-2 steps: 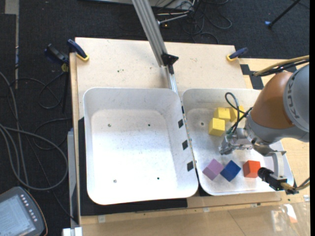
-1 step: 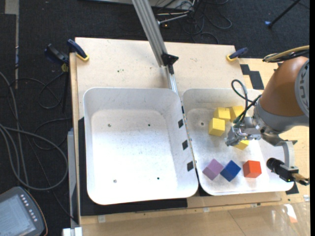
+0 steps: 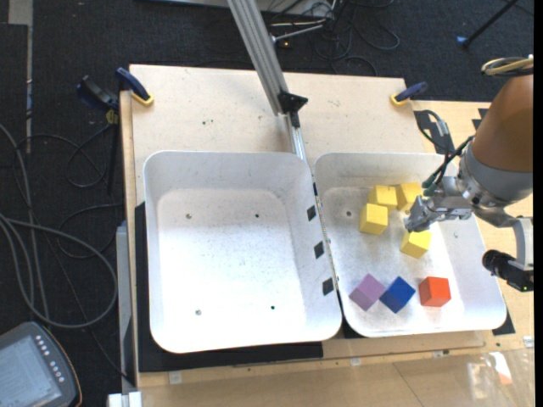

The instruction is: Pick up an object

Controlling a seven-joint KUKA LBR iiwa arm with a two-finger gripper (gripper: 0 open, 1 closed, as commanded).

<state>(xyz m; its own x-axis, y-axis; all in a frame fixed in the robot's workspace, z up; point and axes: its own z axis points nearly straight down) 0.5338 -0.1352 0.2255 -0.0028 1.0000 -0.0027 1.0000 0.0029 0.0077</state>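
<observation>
The right bin (image 3: 475, 312) holds several blocks. Yellow blocks lie at its far middle: one (image 3: 373, 218) on the left, one (image 3: 386, 196) behind it, one (image 3: 409, 195) partly hidden by the arm, and one (image 3: 416, 243) just below the gripper. Along the near side sit a purple block (image 3: 367, 292), a blue block (image 3: 397, 294) and an orange-red block (image 3: 434, 291). My gripper (image 3: 419, 220) reaches in from the right and hangs right above the yellow block near it, its tip close to that block's top.
The left bin (image 3: 170, 227) stands beside the right one, its floor speckled. A metal pole (image 3: 259, 45) slants down to the divide between the bins. Clamps (image 3: 134, 86) (image 3: 409, 92) sit at the bench's far corners. Cables cover the floor behind.
</observation>
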